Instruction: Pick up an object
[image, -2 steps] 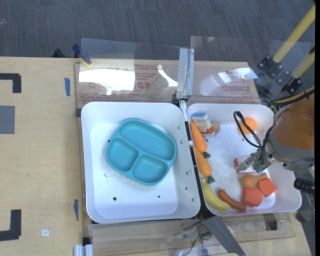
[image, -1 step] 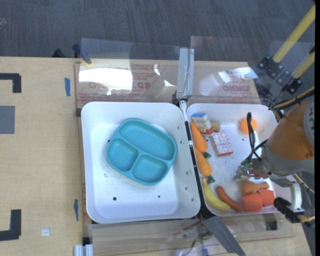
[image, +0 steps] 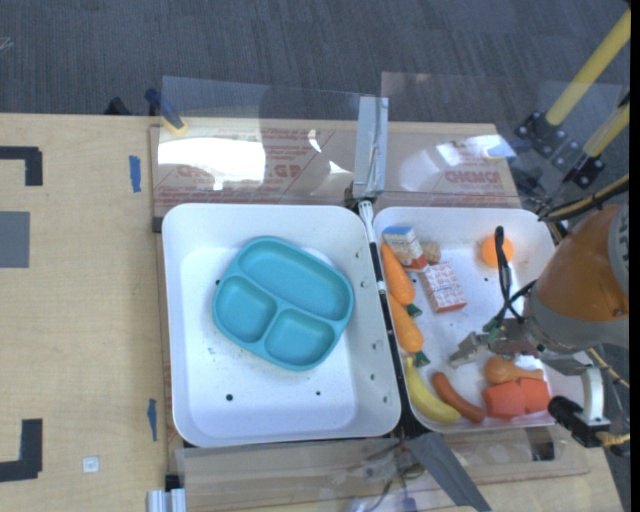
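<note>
Nearest the camera, along the front wall of the right bin (image: 470, 222), lie one yellow banana (image: 424, 393), one red sausage-like piece (image: 456, 396) just beside it, and one orange-red block (image: 516, 397) with a smaller orange lump (image: 499, 369) touching its upper side. Just above these the gripper (image: 478, 345) hangs low in the same bin, its two fingers spread apart with nothing between them; one finger (image: 463, 351) points toward the banana end of the bin. Behind it rises the grey arm with its orange band (image: 592, 275). Farther back, two orange carrots (image: 398, 280) lie end to end along the bin's left wall, the nearer one (image: 406, 327) close to the banana's tip. Beyond them sit one small red-patterned box (image: 443, 287), one little white carton (image: 404, 243) and one orange ball (image: 494, 249) near the far wall. In the left bin (image: 190, 330) rests a single teal tray (image: 284, 302) with three compartments
</note>
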